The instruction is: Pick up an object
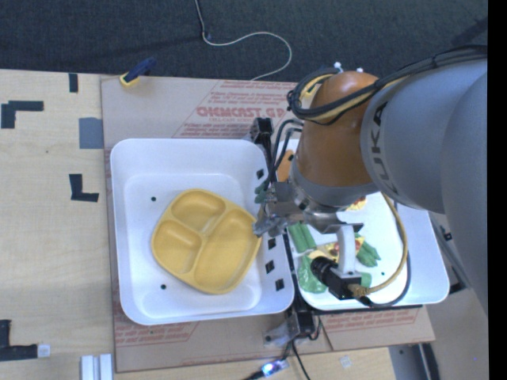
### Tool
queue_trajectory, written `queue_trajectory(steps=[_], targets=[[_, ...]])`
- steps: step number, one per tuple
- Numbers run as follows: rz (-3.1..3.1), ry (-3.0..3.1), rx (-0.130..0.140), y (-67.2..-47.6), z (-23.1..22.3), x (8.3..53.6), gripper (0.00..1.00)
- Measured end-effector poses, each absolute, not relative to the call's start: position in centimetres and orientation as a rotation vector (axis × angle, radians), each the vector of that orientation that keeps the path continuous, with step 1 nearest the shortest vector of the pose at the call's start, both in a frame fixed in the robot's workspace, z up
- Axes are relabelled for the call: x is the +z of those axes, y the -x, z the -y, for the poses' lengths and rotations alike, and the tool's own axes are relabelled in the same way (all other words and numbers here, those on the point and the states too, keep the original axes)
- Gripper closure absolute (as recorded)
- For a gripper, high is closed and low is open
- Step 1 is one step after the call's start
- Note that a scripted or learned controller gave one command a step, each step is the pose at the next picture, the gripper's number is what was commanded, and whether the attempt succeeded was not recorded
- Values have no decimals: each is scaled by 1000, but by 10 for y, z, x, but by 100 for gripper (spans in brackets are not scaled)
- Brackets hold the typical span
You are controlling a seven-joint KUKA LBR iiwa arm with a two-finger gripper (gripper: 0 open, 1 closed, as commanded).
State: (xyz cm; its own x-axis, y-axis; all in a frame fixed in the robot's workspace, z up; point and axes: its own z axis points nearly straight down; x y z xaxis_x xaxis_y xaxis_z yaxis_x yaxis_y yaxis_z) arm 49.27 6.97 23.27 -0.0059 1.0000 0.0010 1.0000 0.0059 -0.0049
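Gripper [265, 212] first: from my remote seat I see its dark metal end hanging over the inner wall between the two bins, right at the edge of the yellow plastic sectioned plate [206, 240]. Whether it is spread or pressed together I cannot tell, because the bulky orange-banded wrist [333, 145] of the grey arm hides most of it from above.

I judge the plate the likeliest thing to be picked. It lies flat in the left shallow white bin [135, 172], slightly rotated, its right rim close to or under the tool. That rim seems a sensible target, since a flat plate offers little else to pinch, though a thin lip against a bin wall could slip.

In the right white bin [428, 283], mostly covered by the arm, sit small green pieces [368, 252] and a bit of yellow and red, possibly toy food; they are too hidden to name surely. A black cable [396, 283] loops over them from the wrist.

For writing, I read "UKA" in white letters on the grey arm casing [372, 145], part of the maker's name. The brown cardboard sheet [158, 109] under the bins carries red print that looks like "CHEMCAST", with smaller lines below that I cannot make out.
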Motion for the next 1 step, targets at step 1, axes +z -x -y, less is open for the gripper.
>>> queue_trajectory(steps=[1], targets=[[2222, 2218, 6, -499, -68, 224, 100]])
